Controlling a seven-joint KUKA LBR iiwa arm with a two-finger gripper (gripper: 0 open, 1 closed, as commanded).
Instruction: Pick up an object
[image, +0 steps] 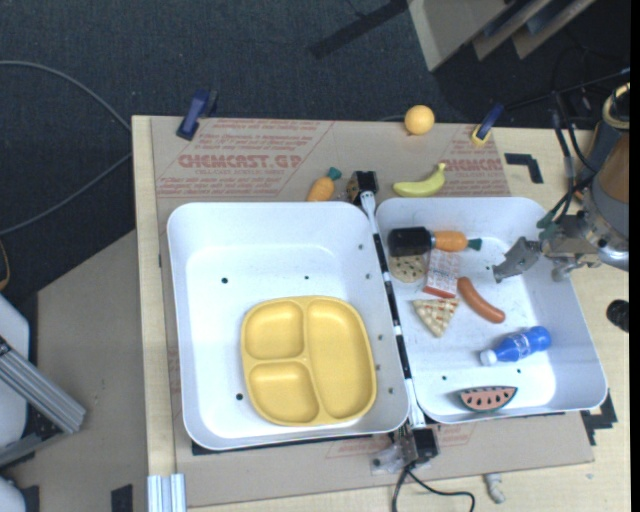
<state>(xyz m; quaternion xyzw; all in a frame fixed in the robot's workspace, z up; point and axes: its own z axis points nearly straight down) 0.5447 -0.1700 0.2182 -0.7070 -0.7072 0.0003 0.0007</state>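
Note:
The right bin (570, 330) holds several small objects: a black block (408, 241) with a carrot (452, 241) beside it, a brown cracker (405, 267), a red-and-white packet (442, 268), a pizza slice (436, 315), a sausage (481, 301), a blue bottle (517, 345) and a watermelon slice (487, 398). My gripper (512, 263) hangs over the bin's right part, just right of the sausage's upper end and above the bottle. I see nothing in it.
A yellow divided plate (307, 358) lies in the left bin (200, 250). Behind the bins on the board are a banana (421, 182), an orange ball (420, 120), a small orange toy (322, 188) and two blue clamps (194, 115).

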